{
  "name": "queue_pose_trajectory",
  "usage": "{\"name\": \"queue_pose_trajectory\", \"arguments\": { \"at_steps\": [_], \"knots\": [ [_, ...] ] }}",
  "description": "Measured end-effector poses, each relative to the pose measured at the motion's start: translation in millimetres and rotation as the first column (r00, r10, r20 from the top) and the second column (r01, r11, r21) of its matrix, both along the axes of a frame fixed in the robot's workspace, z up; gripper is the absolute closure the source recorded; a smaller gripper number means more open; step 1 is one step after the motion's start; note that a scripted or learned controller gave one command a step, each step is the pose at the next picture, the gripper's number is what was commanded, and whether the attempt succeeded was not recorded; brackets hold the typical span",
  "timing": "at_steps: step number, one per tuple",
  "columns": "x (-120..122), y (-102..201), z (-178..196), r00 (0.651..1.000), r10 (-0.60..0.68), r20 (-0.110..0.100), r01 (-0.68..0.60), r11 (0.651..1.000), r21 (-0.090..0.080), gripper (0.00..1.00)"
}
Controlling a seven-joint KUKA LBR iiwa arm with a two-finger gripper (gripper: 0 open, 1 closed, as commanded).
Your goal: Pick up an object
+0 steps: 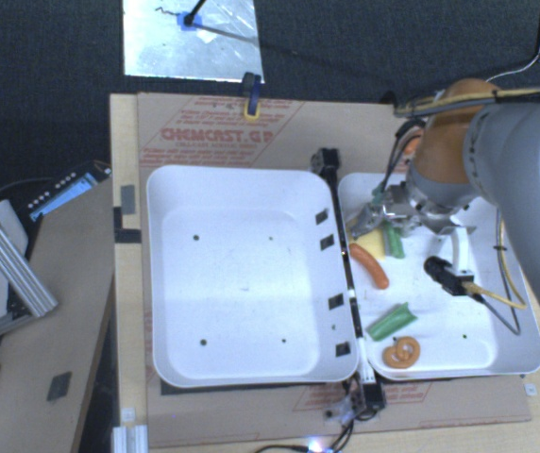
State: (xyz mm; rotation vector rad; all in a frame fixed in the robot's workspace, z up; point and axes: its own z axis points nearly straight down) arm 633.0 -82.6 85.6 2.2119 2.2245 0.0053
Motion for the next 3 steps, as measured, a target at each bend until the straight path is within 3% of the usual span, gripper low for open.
{"name": "queue_pose_trajectory", "arguments": {
  "at_steps": [1,2,3],
  "knots": [
    [-1,-1,10,1.0,-0.001,-0.001,0.001,1.0,0.001,1.0],
    [-95,17,102,1.0,-0.006,-0.009,0.006,1.0,0.003,1.0],
    [-90,16,99,1.0,-0.004,-0.005,0.004,1.0,0.001,0.0]
  ]
}}
